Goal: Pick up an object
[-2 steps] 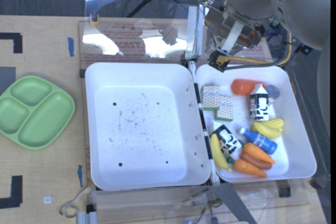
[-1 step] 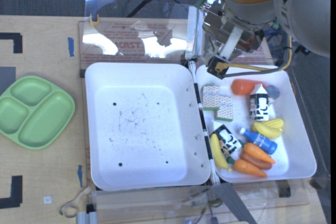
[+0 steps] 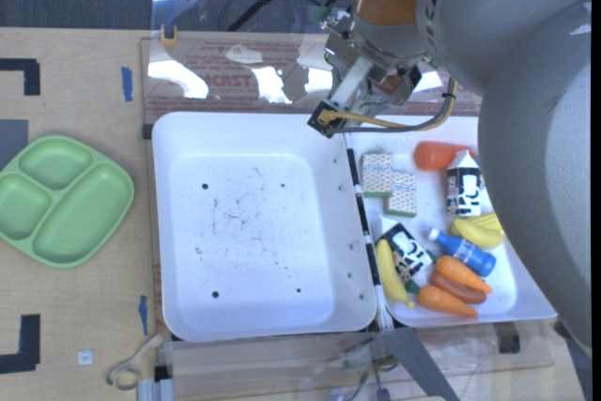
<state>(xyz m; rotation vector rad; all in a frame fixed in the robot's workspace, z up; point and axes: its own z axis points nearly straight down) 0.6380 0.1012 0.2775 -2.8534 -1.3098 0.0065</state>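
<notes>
Carrots point(image 3: 453, 282) in right bin point(image 3: 518, 288), well apart from claw point(image 3: 380, 87)

1. The left bin point(image 3: 244, 155) is white, flecked with faint dark scuffs and a few black dots.
2. The right bin point(image 3: 531, 300) is plain white.
3. The divided plate point(image 3: 61, 197) is light green.
4. The carrots point(image 3: 460, 272) are orange.
5. The banana point(image 3: 387, 275) is yellow.
6. The bottle point(image 3: 464, 250) is blue.
7. The cartons point(image 3: 463, 188) are printed in black and white.
8. The packets point(image 3: 377, 172) have a fine green-and-white check.
9. The arm point(image 3: 507, 23) is grey with an orange band.
10. The bench point(image 3: 75, 70) is pale wood, with strips of blue tape point(image 3: 127, 83).
</notes>
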